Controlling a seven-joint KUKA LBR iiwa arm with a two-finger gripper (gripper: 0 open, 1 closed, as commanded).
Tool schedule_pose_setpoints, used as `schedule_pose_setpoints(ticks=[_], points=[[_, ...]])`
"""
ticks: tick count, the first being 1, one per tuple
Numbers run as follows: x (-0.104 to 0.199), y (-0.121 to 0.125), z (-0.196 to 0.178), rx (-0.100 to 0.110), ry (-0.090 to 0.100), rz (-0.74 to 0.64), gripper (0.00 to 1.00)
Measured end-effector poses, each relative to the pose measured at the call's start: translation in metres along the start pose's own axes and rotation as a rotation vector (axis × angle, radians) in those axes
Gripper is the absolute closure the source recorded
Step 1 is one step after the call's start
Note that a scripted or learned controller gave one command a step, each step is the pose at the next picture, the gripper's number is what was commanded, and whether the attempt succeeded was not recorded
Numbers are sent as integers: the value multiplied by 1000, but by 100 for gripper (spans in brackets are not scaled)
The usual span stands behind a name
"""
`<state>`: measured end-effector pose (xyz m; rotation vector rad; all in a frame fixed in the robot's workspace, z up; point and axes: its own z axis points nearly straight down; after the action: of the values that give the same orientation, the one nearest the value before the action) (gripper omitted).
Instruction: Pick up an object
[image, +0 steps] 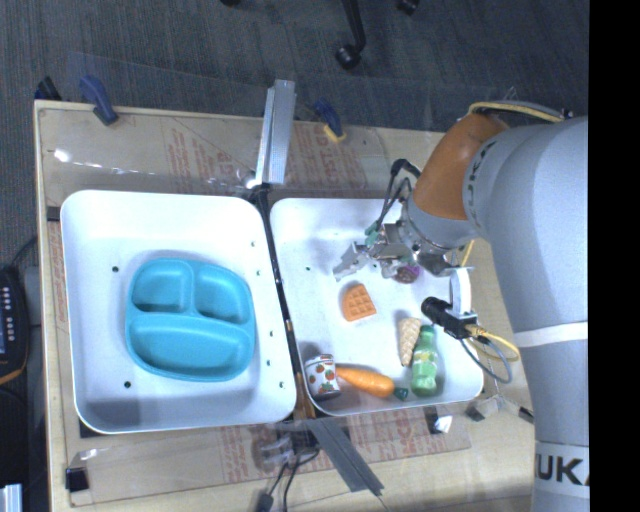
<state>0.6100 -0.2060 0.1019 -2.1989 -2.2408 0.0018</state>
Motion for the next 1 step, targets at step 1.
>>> schedule_pose_setpoints(ticks=[1], points=[[22, -70, 11, 2, 1, 11, 0]])
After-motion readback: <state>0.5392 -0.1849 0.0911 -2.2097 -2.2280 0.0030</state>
